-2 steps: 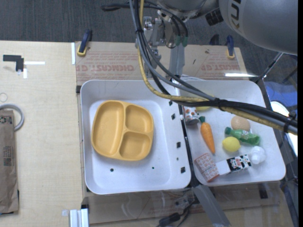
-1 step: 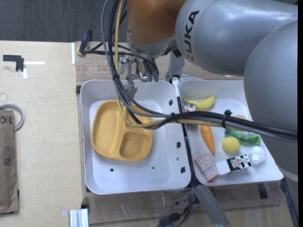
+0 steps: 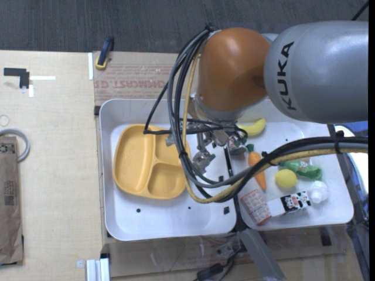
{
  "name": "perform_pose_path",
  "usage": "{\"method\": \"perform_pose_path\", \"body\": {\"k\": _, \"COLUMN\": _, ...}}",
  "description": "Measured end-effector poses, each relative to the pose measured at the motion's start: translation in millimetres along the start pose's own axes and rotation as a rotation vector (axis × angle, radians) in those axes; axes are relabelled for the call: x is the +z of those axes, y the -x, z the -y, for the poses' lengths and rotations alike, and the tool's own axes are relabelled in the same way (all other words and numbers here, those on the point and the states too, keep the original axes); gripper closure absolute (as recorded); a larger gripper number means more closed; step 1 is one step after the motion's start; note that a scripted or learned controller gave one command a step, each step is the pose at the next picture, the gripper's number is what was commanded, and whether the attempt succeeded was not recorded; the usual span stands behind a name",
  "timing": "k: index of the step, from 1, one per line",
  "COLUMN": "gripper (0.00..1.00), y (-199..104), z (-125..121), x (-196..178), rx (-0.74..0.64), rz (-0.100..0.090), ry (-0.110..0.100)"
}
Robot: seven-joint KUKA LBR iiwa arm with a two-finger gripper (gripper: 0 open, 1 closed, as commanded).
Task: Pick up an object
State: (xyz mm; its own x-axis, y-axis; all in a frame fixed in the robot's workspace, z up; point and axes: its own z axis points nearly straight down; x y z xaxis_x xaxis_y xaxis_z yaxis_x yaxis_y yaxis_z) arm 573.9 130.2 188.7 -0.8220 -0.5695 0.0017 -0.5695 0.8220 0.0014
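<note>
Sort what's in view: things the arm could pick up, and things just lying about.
Job:
yellow divided plastic plate
yellow toy banana
orange toy carrot
yellow toy lemon
black-and-white toy bottle
gripper

Lying about:
brown paper bag
blue-and-yellow clip

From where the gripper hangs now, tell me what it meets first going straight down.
Likely the bare white floor of the left bin, beside the yellow divided plate. The gripper looks just off the plate's right rim, though depth is unclear.

Carrot orange, lying approx upright-in-frame, rt bin, beside lemon.
</note>
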Motion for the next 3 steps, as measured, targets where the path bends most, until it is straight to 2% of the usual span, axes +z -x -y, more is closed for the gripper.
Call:
{"method": "perform_pose_path", "body": {"k": 1, "gripper": 0.0, "y": 48.6, "z": 13.2, "x": 72.3, "rx": -0.143, "rz": 0.021, "ry": -0.01}}
{"method": "perform_pose_path", "body": {"k": 2, "gripper": 0.0, "y": 67.8, "z": -61.7, "x": 98.6, "rx": -0.14, "rz": 0.003, "ry": -0.001}}
{"method": "perform_pose_path", "body": {"k": 3, "gripper": 0.0, "y": 62.9, "z": -22.7, "x": 64.0, "rx": -0.011, "rz": 0.004, "ry": -0.002}}
